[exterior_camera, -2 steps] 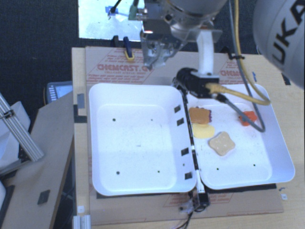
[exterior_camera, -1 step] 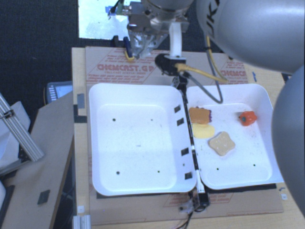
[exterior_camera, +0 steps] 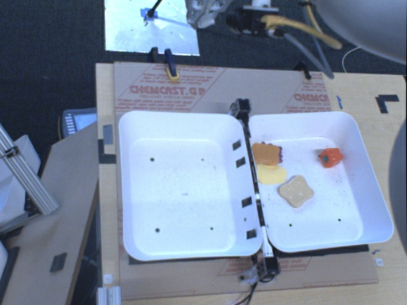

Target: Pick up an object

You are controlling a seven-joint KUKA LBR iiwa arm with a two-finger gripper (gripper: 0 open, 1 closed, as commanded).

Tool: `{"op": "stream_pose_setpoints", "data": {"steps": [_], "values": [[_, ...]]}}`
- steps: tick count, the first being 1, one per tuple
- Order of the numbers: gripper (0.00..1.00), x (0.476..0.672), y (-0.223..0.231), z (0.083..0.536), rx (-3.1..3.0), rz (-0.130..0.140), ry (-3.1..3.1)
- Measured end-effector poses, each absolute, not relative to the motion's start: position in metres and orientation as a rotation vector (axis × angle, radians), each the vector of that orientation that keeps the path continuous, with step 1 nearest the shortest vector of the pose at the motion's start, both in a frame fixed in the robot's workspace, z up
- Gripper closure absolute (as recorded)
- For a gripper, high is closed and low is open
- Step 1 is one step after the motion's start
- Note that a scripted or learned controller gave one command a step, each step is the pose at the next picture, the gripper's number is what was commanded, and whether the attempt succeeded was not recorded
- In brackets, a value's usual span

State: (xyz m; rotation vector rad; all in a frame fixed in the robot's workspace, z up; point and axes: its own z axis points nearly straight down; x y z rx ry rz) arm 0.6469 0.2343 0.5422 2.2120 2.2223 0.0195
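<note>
The right bin (exterior_camera: 372, 218) holds several small things. An orange-brown block with a purple edge (exterior_camera: 267, 154) lies near the bin's left wall. Just below it is a flat yellow piece (exterior_camera: 272, 175). A beige toast-shaped piece (exterior_camera: 296, 191) sits near the bin's middle. An orange-red piece with a grey spot (exterior_camera: 330, 157) rests toward the back right. My gripper (exterior_camera: 205, 8) hangs high at the top edge of the view, behind the bins and far from all of them. Nothing shows between its fingers.
The left bin (exterior_camera: 127, 189) stands beside the right one, joined by black clips along the shared edge. A board with red lettering (exterior_camera: 168, 89) lies under both. A yellow clamp (exterior_camera: 172, 75) sits at its back edge, a shiny sheet (exterior_camera: 149, 18) behind it, and an aluminium rail (exterior_camera: 25, 176) at far left.
</note>
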Motion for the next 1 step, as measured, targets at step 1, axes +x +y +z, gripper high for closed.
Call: {"op": "stream_pose_setpoints", "data": {"steps": [1], "values": [[1.00,0.6690,0.2340,0.5312,2.219,0.004,2.221]]}}
